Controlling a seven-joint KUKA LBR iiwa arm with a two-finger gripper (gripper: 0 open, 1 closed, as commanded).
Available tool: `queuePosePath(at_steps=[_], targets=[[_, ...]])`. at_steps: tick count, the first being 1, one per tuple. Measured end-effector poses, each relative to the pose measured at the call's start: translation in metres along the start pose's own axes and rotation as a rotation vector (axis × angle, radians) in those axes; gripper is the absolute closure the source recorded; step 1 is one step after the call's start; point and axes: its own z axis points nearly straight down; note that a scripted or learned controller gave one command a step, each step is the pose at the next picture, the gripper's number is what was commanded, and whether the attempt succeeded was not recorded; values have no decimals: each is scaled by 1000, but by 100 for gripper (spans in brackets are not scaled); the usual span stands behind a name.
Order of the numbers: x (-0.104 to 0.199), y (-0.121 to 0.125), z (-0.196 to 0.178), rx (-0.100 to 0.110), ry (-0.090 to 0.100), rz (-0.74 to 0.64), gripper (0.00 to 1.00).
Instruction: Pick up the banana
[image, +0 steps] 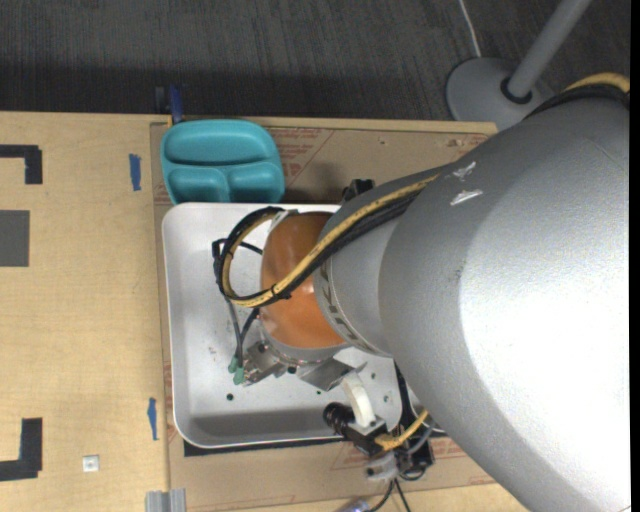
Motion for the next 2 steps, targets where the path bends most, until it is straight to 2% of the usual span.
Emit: queuePosePath(at_steps=[2], targets=[[0, 1, -19, -4, -1, 2, 100]])
